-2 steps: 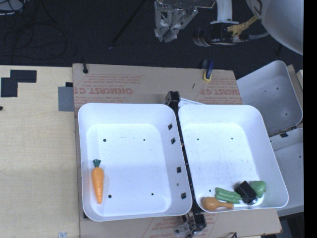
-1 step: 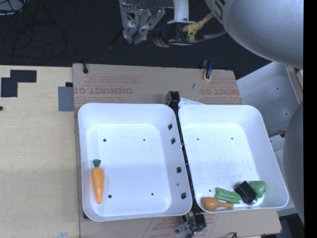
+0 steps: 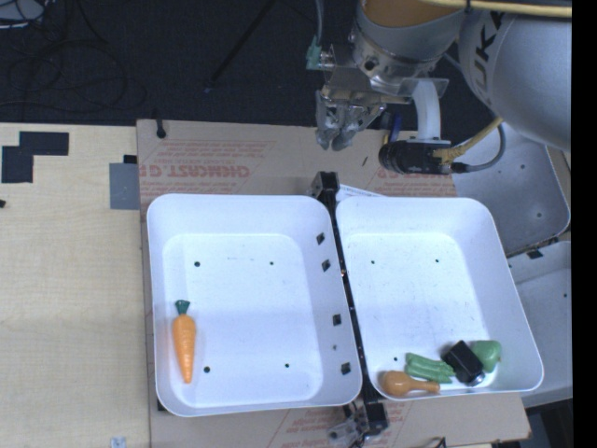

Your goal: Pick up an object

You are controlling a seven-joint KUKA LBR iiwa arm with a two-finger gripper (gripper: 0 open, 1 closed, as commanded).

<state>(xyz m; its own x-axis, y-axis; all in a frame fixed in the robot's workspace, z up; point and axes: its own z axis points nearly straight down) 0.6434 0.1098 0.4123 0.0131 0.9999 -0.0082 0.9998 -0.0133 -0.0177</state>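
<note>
An orange toy carrot (image 3: pixel 185 343) with a green top lies near the front left corner of the left bin (image 3: pixel 233 215). In the front right corner of the right bin (image 3: pixel 420 215) sit a tan pear-shaped piece (image 3: pixel 407 384), a green bean pod (image 3: pixel 429 368), a black block (image 3: pixel 464 361) and a green piece (image 3: pixel 487 352), all close together. My gripper (image 3: pixel 338 136) hangs high above the cardboard behind the bins, near the divider line, far from every object. Nothing is between its fingers.
A black clamp strip (image 3: pixel 338 287) runs between the two bins. Brown cardboard (image 3: pixel 233 157) lies under and behind the bins. A wooden bench surface (image 3: pixel 65 278) extends to the left. The arm body fills the upper right.
</note>
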